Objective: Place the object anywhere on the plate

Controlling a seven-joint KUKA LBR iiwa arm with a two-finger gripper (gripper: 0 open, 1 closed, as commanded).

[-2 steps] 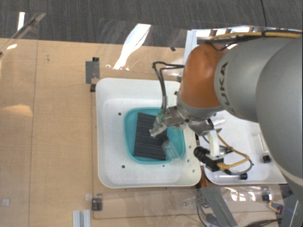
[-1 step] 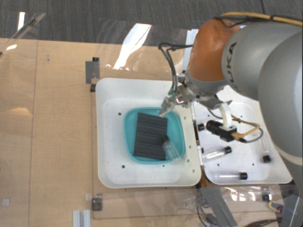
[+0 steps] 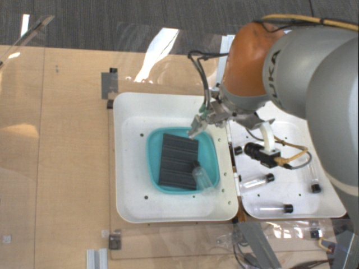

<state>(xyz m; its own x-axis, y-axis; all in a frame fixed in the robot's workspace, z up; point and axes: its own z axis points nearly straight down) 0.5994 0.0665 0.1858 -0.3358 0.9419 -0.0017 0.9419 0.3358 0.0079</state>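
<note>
Big grey arm (image 3: 303,66) w/ the orange band fills the upper right, reaching in over the desk (image 3: 56,150) and leaning down twd the seam between the two white bins. Left bin (image 3: 129,195) carries the teal plate (image 3: 152,150), sitting roughly mid-bin, rounded-square, shallow rim. Right bin (image 3: 297,133) is partly under the arm. On the plate: a dark ribbed block (image 3: 176,161), rectangular, grooves running across it, lying flat and a touch skewed, covering most of the plate's centre. Now the tool (image 3: 197,128): its tip is down at the plate's upper-right area, right at the block's top-right corner, looks like contact or v. close. Can't tell how wide the tool is from this angle, and nothing visibly gripped in it. Smaller stuff: a clear tube (image 3: 202,177) lies on the plate just beside the block's lower-right corner, near the rim, see-through and hard to read. Over in the right bin, three clear tubes w/ black caps: one (image 3: 259,179) near the left wall, one (image 3: 276,209) along the front edge, one (image 3: 314,181) further right, all well apart.
</note>
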